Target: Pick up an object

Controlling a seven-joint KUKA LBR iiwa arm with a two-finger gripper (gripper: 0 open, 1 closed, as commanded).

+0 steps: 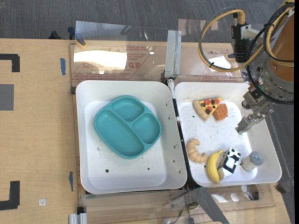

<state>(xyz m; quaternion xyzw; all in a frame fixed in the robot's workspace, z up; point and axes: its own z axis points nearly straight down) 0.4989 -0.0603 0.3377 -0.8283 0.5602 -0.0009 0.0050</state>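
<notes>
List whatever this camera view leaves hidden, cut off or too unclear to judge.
- End effector: small and blurred at the right bin's edge; its grip state is unreadable.
- Arm: cut off by the view's right and top edges.
- Black-and-white object: overlaps the banana, hiding part of it; too small to identify.
- Grey item: too small to identify.

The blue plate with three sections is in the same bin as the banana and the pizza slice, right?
Not quite. The camera view shows the blue plate alone in the left bin. The banana and the pizza slice lie in the right bin.
</notes>
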